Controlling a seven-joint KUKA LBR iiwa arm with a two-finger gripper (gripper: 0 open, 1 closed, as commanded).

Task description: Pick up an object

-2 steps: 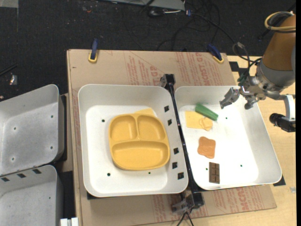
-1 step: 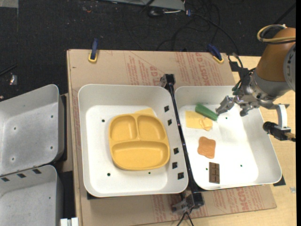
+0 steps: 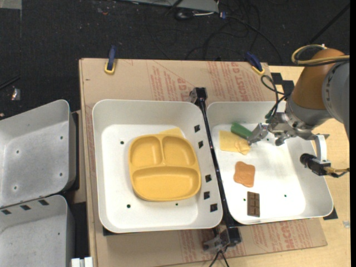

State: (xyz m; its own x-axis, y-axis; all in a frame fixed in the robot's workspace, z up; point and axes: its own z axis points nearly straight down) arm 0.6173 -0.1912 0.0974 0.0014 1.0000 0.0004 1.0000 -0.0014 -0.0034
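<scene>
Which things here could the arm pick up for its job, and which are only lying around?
For the job: gripper, green block, yellow piece, orange piece, brown bar, all in the right bin.

Lying about: yellow tray in the left bin, clamps, cables.

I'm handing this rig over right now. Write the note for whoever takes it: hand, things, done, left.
Hand: low in the right bin, at its upper left, next to the green block; no object seen held.
Right bin: green block, with yellow piece just below it; orange piece mid-bin; brown bar near the front edge.
Left bin: yellow tray.
Done: arm has reached the things; nothing lifted.
Left: grasp one object, likely the green block, and raise it.
</scene>
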